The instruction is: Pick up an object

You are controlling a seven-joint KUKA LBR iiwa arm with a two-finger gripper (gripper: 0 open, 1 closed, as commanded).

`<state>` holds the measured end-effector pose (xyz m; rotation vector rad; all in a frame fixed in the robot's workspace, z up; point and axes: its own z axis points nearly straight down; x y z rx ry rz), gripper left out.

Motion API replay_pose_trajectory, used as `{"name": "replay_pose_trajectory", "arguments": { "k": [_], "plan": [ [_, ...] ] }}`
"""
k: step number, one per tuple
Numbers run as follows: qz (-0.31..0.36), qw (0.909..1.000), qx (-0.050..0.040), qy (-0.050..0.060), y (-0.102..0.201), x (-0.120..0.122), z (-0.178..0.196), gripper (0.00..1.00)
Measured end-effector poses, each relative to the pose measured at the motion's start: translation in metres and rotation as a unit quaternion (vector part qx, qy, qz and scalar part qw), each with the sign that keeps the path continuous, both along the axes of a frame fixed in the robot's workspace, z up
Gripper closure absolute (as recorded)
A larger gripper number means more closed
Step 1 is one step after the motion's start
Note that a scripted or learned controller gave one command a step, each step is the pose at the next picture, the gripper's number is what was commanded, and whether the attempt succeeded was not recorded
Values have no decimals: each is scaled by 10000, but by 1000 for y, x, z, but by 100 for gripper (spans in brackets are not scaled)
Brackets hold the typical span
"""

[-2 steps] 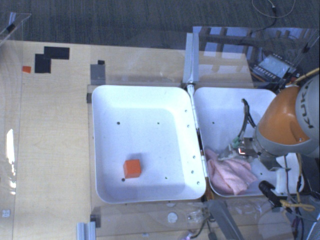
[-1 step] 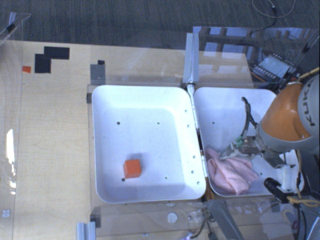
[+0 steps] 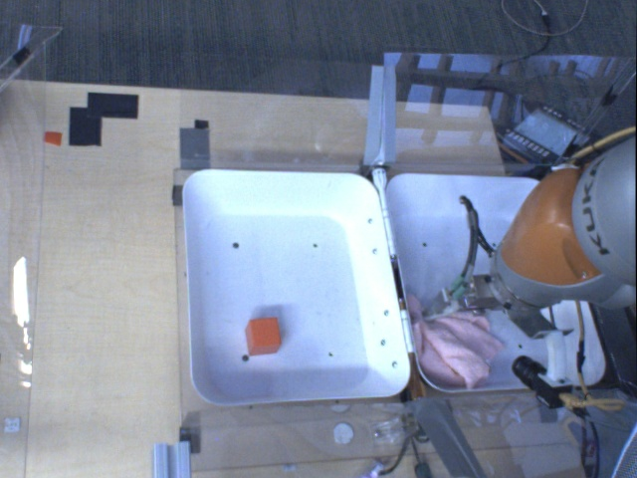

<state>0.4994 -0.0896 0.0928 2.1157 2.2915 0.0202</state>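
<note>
The arm [image 3: 557, 237] reaches into the right bin [image 3: 438, 217], and its tool [image 3: 476, 295] is low over a pink cloth [image 3: 456, 347] at the near left corner of that bin; I cannot tell its state. An orange block [image 3: 264, 336] lies in the left bin [image 3: 289, 207], near the front, well apart from the tool

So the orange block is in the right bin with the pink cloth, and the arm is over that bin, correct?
Not quite. The camera view shows the orange block alone in the left bin. The pink cloth is in the right bin, and the arm is over that bin.
</note>
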Motion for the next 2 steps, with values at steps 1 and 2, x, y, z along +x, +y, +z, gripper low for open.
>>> {"name": "replay_pose_trajectory", "arguments": {
  "k": [1, 2],
  "plan": [
    [-97, 9999, 18, 17, -8, 67, 0, 0],
    [129, 9999, 5, 24, -54, 30, 0, 0]
  ]
}}
